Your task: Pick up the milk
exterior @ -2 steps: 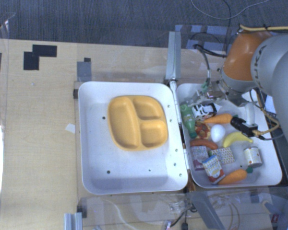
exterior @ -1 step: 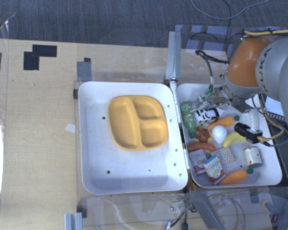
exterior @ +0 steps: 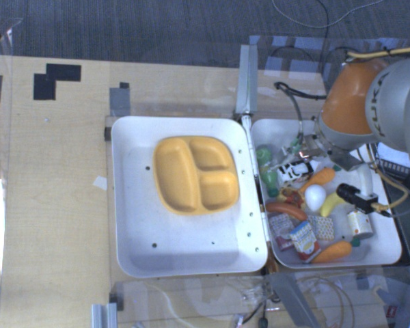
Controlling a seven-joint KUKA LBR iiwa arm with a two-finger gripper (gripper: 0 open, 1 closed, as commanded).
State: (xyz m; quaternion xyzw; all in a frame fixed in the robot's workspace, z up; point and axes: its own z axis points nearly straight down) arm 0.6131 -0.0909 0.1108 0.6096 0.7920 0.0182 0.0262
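You are looking down on a pale wooden bench (exterior: 48, 183) that runs across most of the view. Beyond its far edge lies dark grey-blue carpet (exterior: 157, 12), with a thin loose cable (exterior: 307, 5) looping over it at the upper right. Black tape patches (exterior: 55, 79) sit on the bench at the upper left. The light is even, without hard shadows.
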